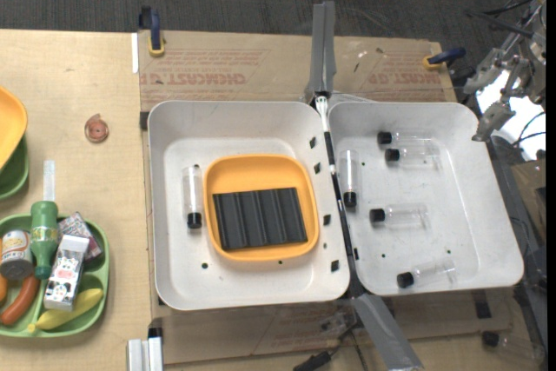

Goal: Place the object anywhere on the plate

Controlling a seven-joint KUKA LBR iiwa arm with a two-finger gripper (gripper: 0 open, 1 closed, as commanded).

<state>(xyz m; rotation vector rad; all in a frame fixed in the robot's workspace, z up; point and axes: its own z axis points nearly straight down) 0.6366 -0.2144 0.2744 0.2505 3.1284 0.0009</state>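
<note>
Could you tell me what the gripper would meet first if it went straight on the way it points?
Probably the right bin, near its right rim: the gripper seems to point down and leftward over that edge, though depth is unclear.

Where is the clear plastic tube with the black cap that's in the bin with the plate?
In the camera view, the clear plastic tube lies in the left white bin, just left of the orange plate, black cap toward the viewer.
</note>
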